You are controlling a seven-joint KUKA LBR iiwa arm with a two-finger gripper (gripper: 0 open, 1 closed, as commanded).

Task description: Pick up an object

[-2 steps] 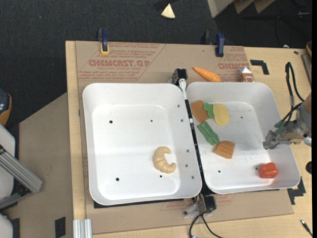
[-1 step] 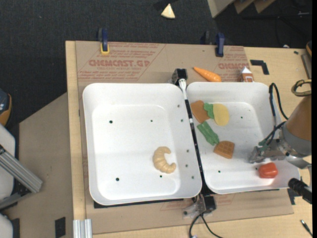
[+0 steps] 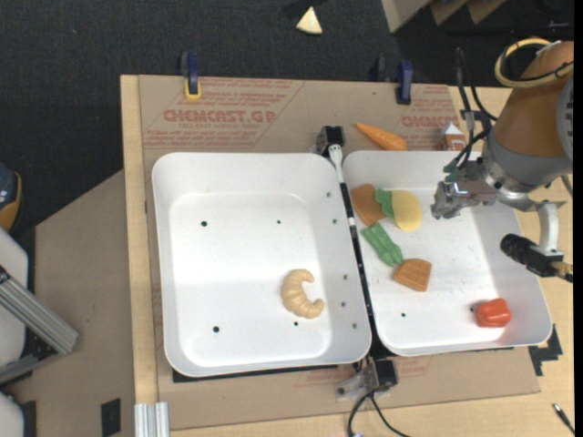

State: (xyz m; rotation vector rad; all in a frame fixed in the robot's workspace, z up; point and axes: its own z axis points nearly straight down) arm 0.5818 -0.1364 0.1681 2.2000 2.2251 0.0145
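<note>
place: robotics lab | showing it: cardboard-covered bench [image 3: 273,107] sitting clamped by blue clamps [image 3: 190,69], cables [image 3: 383,408] trailing, toy food lying in white bins [image 3: 228,180]

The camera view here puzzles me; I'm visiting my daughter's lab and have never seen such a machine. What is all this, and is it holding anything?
You are looking down at a slant from one camera fixed above a bench. The grey and orange shape at the right is a robot arm; its pincer hangs over the right bin, beside a yellow toy food piece. I see nothing between its fingers, and whether they are open is too small to tell. That bin also has a brown bread-like piece, a green vegetable, an orange-brown wedge and a red pepper-like piece. The left bin has a croissant. A carrot lies on the board behind the bins.
</note>
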